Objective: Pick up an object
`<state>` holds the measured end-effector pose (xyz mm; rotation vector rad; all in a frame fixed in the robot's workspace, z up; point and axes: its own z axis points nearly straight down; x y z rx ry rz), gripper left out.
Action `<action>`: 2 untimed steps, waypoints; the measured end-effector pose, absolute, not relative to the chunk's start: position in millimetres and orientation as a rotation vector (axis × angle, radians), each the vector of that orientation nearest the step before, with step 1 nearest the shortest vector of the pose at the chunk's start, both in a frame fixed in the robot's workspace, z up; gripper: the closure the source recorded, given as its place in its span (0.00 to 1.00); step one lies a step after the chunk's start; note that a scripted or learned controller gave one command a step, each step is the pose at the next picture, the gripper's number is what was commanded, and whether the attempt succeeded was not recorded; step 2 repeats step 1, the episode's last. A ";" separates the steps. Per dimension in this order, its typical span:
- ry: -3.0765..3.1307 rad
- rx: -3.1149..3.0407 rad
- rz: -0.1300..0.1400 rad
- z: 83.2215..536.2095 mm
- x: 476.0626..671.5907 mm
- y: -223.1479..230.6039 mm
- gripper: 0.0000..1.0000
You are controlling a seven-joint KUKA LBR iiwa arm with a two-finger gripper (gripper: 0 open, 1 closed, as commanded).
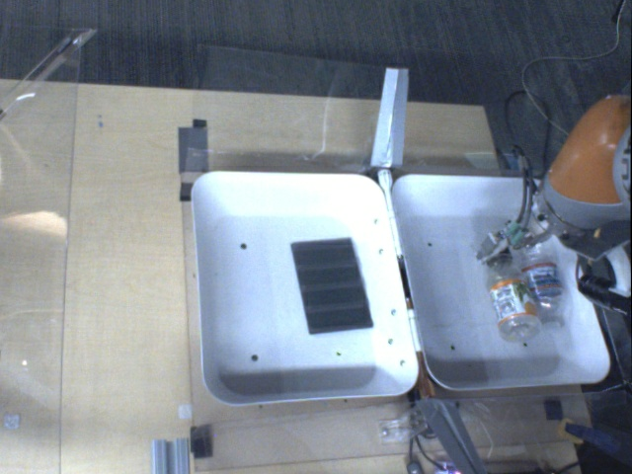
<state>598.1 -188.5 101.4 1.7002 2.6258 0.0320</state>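
A black ribbed rectangular pad (332, 284) lies flat in the middle of the left bin (237, 314). In the right bin (444, 284) lie two small clear bottles side by side: one with an orange label (511, 305) and one with a blue label (543, 282). My gripper (502, 242) hangs low over the right bin, just up and left of the two bottles, with the grey arm and its orange band (591, 161) behind it. Nothing visibly sits in the gripper.
A metal divider post (390, 117) rises at the back between the two bins. Cables (553, 77) trail at the back right. A clear acrylic sheet (59, 215) covers the bench to the left.
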 end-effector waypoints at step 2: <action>2.636 1.696 0.007 186.3 632.0 -114.9 1.00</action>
